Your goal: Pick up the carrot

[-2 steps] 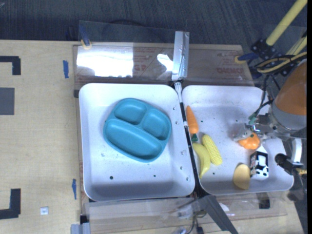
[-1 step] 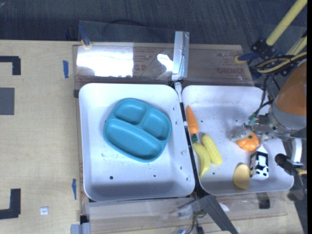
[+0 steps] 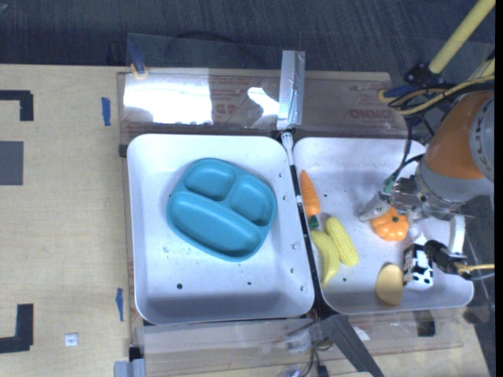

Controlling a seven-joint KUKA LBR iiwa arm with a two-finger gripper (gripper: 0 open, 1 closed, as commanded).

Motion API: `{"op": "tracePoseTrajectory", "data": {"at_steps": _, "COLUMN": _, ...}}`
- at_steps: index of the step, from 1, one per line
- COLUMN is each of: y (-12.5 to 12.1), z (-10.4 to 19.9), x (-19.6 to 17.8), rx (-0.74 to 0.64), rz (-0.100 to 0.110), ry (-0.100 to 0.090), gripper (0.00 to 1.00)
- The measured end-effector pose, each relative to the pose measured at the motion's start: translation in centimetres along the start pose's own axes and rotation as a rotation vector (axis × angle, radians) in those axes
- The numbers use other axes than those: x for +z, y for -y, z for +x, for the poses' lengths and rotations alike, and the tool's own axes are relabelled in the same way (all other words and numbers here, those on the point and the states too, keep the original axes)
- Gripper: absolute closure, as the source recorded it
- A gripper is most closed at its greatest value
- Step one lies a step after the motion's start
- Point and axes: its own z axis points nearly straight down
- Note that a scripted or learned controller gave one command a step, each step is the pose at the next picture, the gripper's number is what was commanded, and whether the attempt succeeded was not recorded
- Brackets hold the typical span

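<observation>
Two white bins (image 3: 149, 210) sit side by side on a wooden bench. Blue tray (image 3: 222, 207) fills the left bin. Carrot (image 3: 310, 194) lies at the right bin's nine o'clock edge, well apart from the gripper (image 3: 391, 210), whose opening I cannot tell, above an orange toy (image 3: 390, 226).

Orange carrot (image 3: 310, 195) lying flat, right bin's left wall, above yellow banana.

A divided plate (image 3: 222, 206) sits in the left bin (image 3: 149, 289). In the right bin (image 3: 346, 159), the carrot (image 3: 310, 196) lies along the left wall, with a corn cob (image 3: 342, 240) just nearer.
</observation>
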Motion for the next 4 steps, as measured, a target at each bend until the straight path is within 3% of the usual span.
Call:
{"op": "tracePoseTrajectory", "data": {"at_steps": 1, "y": 4.7, "z": 1.6, "x": -0.2, "rx": -0.172, "rz": -0.002, "ry": -0.002, "gripper": 0.0}}
{"op": "tracePoseTrajectory", "data": {"at_steps": 2, "y": -0.7, "z": 1.3, "x": -0.1, "rx": -0.187, "rz": -0.001, "ry": -0.002, "gripper": 0.0}}
{"op": "tracePoseTrajectory", "data": {"at_steps": 3, "y": 4.5, "z": 0.3, "x": -6.2, "rx": -0.441, "rz": 0.003, "ry": -0.003, "gripper": 0.0}}
{"op": "tracePoseTrajectory", "data": {"at_steps": 4, "y": -3.4, "z": 0.9, "x": -0.2, "rx": -0.621, "rz": -0.002, "ry": -0.001, "gripper": 0.0}}
